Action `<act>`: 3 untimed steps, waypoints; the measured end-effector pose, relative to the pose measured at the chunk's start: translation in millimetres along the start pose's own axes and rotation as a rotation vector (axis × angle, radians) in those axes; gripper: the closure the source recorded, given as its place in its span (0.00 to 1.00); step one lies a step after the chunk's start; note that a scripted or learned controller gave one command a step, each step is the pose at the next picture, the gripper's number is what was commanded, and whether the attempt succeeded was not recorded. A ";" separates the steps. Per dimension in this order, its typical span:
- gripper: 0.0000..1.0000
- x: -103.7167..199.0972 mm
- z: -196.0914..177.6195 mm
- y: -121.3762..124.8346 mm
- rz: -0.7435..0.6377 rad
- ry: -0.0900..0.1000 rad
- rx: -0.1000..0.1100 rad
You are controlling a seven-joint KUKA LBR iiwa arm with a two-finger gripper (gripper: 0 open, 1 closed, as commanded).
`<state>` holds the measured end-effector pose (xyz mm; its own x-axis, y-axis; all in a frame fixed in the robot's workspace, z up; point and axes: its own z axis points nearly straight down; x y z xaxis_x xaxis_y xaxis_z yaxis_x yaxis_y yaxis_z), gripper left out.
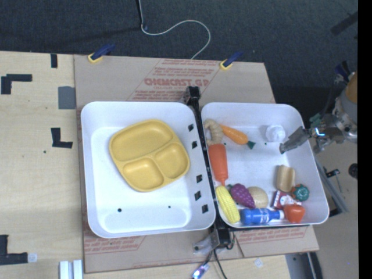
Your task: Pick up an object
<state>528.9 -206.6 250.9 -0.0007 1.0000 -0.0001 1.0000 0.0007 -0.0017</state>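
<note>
- the jaws (293, 141) hang at the right bin's (263, 107) far right rim; i can't tell if they're released or clenched.
- toys crowd the near edge: corn (226, 204), grapes (242, 195), blue bottle (260, 216). i'd worry about a glancing, slipping grab.
- left bin (96, 156) holds a yellow tray (149, 154); wooden desk (35, 156), dark carpet (70, 10) behind.

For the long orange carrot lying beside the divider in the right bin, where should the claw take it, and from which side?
Probably mid-body on the carrot, from straight above. It lies flat and lengthwise along the bin wall, so the fingers should close across its narrow width; the corn crowds its lower end.
</note>
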 end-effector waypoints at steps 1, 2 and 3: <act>1.00 0.6 -9.9 0.3 -0.001 0.000 0.000; 1.00 -18.7 -100.1 -33.3 0.002 -0.004 -0.009; 1.00 -17.3 -153.1 -45.5 0.000 -0.002 -0.006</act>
<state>483.7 -223.9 404.1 -0.0011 1.0000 -0.0023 1.0000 0.0011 0.0044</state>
